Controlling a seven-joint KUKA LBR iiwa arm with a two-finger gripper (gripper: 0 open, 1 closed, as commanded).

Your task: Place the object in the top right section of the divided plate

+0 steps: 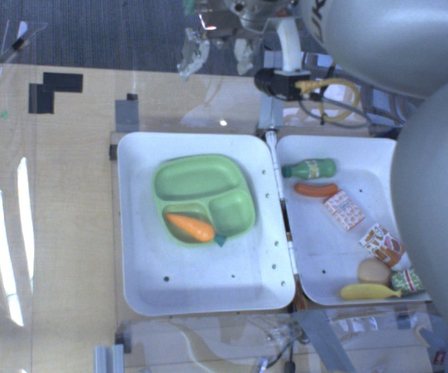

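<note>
A green divided plate (pixel 201 181) lies in the left white bin (pixel 146 278). An orange toy carrot (pixel 190 226) rests in the plate's lower left section, its green tip poking over the plate's front rim. The plate's wide upper section and its small right section hold nothing. My gripper (pixel 218 57) hangs high beyond the bins' far edge, above the seam between them and well away from the plate. Its fingers (pixel 192 56) stand apart, open, with nothing between them.
The right bin (pixel 317 278) holds a green bottle (pixel 309 168), a red sausage (pixel 316 189), two printed packets (pixel 344 210), a tan round item (pixel 373 270) and a yellow banana (pixel 368 291). The grey arm covers that bin's right side.
</note>
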